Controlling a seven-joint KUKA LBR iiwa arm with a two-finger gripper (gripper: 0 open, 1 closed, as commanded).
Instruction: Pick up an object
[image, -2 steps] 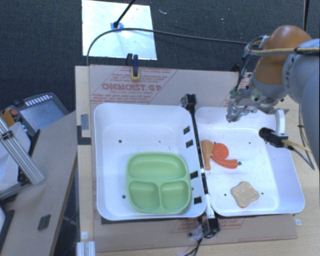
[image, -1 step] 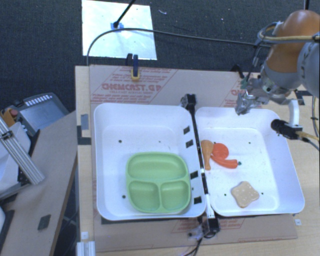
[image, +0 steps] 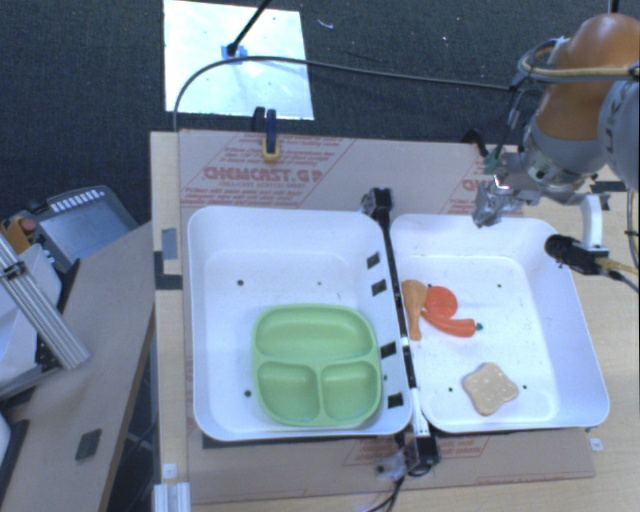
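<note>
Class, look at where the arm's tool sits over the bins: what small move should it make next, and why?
Probably shift toward the near side, over the toast. The tool hangs at the right bin's far rim, above bare floor, while the toast lies alone, apart from the orange toys.

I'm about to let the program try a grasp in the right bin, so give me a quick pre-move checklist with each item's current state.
1. Targets present in the right bin: ok; red-orange toy pieces and toast slice.
2. Toast slice lies apart from other items: ok.
3. Red-orange toy pieces separated: not ok; they touch and overlap.
4. Gripper above the right bin: ok; over its far rim, away from targets.
5. Finger opening: cannot tell.
6. Green divided plate out of the path: ok; in the left bin.
</note>
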